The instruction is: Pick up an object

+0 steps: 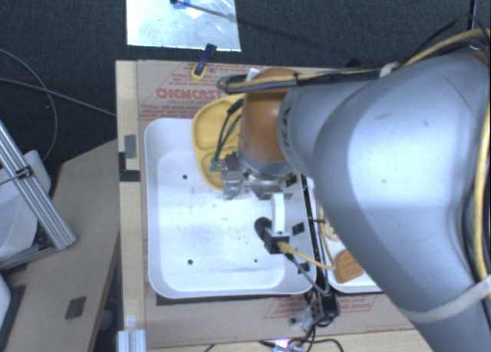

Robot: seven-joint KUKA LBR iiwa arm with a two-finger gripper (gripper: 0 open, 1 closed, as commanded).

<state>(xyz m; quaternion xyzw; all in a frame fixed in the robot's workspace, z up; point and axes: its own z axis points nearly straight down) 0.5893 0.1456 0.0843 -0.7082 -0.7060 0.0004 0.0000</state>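
A yellow rounded object (205,132) lies at the far edge of the left white bin (184,228), partly hidden behind the arm. My gripper (232,180) hangs under the orange-banded wrist, low over the far right part of that bin, right beside the yellow object. The wrist hides whether they touch. Past the arm, in the right bin (360,287), an orange-brown flat piece (347,264) and a pale ringed item (331,230) peek out.
The grey arm covers most of the right bin. Both bins rest on printed cardboard (165,93). A small blue and yellow tool (203,60) lies behind the bins, with a shiny sheet (182,5) further back. An aluminium frame (31,197) stands at the left.
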